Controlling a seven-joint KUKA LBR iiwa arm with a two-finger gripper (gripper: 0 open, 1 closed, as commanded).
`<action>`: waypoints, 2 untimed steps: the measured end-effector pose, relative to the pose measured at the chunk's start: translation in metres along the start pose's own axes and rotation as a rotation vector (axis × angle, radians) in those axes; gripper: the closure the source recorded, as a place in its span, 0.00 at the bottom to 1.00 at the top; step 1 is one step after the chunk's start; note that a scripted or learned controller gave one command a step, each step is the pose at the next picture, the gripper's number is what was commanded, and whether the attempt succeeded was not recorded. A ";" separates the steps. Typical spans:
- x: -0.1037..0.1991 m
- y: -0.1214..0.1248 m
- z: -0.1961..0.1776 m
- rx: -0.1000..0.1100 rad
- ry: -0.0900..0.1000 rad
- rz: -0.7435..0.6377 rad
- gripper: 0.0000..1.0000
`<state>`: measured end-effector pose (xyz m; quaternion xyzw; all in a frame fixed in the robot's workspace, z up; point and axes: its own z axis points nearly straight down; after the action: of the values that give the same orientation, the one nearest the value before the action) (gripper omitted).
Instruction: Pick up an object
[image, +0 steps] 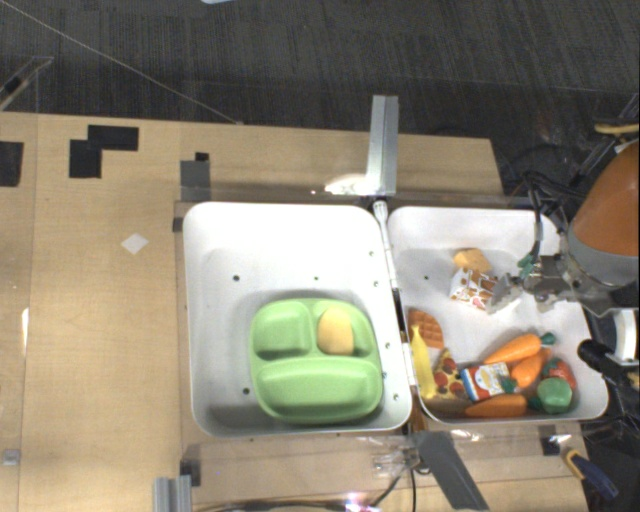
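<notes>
Dark carpet behind, light wooden bench (90, 330) carried two shallow white bins. Left bin (215, 260) held green compartment tray (315, 362) with yellow egg-shaped toy (336, 330) in upper-right pocket. Right bin (430, 240) held toy food heaped along near edge. Grey arm with orange band (608, 215) reached in from right; gripper (530, 272) hovered over right bin, jaw state not readable. Crumpled white-orange snack packet (472, 285) lay just left of gripper, nearest candidate. Open floor above packet; bin wall close on right.
</notes>
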<state>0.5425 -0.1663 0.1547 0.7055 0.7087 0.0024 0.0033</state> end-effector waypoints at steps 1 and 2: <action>0.059 0.070 0.042 -0.038 -0.010 -0.099 0.00; 0.064 0.039 0.045 -0.057 -0.016 -0.081 0.00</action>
<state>0.5820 -0.1024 0.1094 0.6757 0.7364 0.0168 0.0294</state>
